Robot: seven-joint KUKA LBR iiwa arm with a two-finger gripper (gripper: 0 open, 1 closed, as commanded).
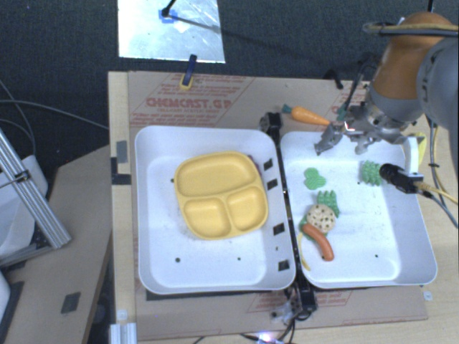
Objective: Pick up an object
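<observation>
**Bench and what rests on it**

We see a cardboard-topped bench (237, 95) carrying two white bins side by side: the left bin (154, 192) and the right bin (409, 249). A toy carrot (307, 116) lies on the cardboard just behind them.

Light is bright and even across the bench, falling from above — the two white bins (215, 138) come close to washing out, with only thin soft shadows under their rims. A reflective sheet (171, 20) at the top throws pale glare. The dark surround stays dim. Focus is moderately soft throughout — fine detail blurs, and the arm's orange band (412, 56) looks smeared.
</observation>
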